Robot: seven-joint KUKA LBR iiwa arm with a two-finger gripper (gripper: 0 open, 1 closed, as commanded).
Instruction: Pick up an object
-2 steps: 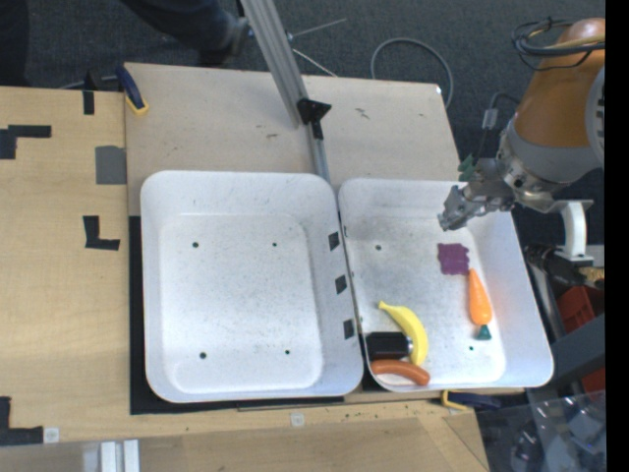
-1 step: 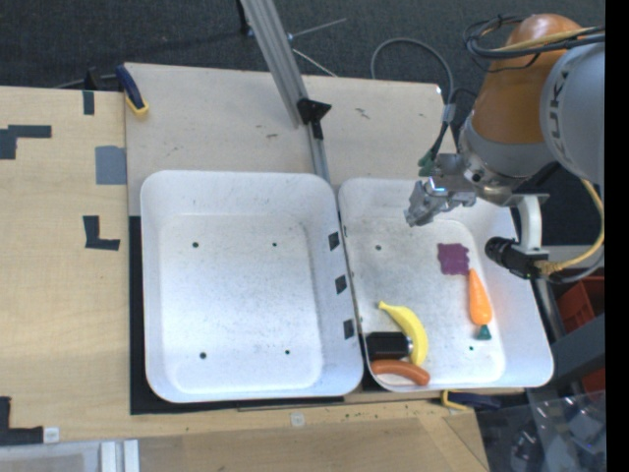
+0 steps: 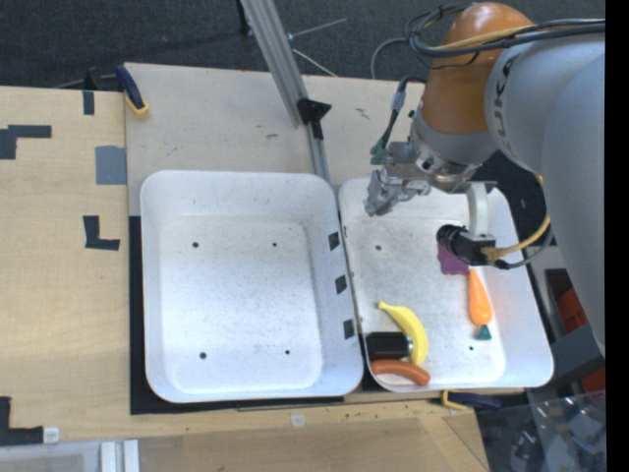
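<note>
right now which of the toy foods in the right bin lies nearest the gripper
The orange carrot near the right bin's right wall; the yellow banana and red-orange sausage lie nearer the front edge, farther from the gripper.

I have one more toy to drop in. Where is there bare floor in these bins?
The left white bin is bare. In the right white bin, only the middle is open; yellow banana, orange carrot and red sausage crowd the near end.
</note>
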